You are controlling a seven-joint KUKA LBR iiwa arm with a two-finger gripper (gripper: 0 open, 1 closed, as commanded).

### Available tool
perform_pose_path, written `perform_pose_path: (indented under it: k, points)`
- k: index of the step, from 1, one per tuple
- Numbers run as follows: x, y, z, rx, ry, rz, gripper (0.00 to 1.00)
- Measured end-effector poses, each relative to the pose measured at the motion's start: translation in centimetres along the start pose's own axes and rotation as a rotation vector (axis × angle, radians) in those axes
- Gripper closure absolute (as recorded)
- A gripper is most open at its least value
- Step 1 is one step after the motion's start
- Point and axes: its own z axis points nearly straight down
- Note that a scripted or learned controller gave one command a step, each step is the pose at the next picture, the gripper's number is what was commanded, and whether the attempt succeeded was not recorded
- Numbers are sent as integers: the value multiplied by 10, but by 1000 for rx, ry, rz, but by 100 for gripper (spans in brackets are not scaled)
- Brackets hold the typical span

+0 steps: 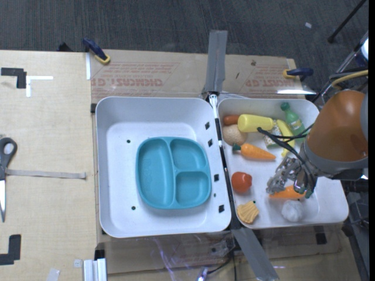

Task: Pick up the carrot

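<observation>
Two carrots [256, 151] in bin [328, 215]; gripper [290, 183] state unclear, so check your grasp on orange piece [287, 194] before lifting.

Open floor in the right bin [328, 215] between tomato [241, 181] and gripper [290, 183]; far end crowded with toy food.

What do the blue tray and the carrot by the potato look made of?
Tray: likely moulded plastic; uniform turquoise, smooth, rounded compartments, soft sheen. Carrot: probably toy plastic or rubber; flat even orange, green tip, no natural texture visible.
</observation>
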Motion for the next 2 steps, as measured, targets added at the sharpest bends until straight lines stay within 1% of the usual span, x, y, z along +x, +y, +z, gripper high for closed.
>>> perform_pose_path:
  k: [1,2]
  points:
    - [-2,1,-10,-1,-5,-3,100]
    - [-2,1,-10,-1,-5,-2,0]
